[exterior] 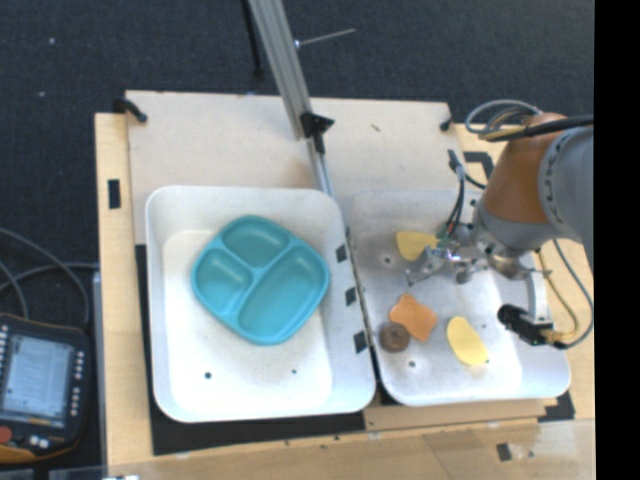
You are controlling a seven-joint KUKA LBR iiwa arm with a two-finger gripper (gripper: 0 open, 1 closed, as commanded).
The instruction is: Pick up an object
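The right bin (540, 368) holds several small items: a yellow piece (413, 243) near its far side, an orange wedge (413, 317) in the middle, a brown round piece (395, 337) beside the wedge, and a yellow oval (467, 341) toward the near side. My gripper (440, 261) hangs low over the bin, just right of the far yellow piece and above the orange wedge. Nothing shows between its fingers.
A teal divided plate (262, 278) lies in the left bin (170, 368). A slanted metal rail (285, 58) crosses the bench's far side above the bins. Cables loop by the arm's wrist (520, 193) on the right.
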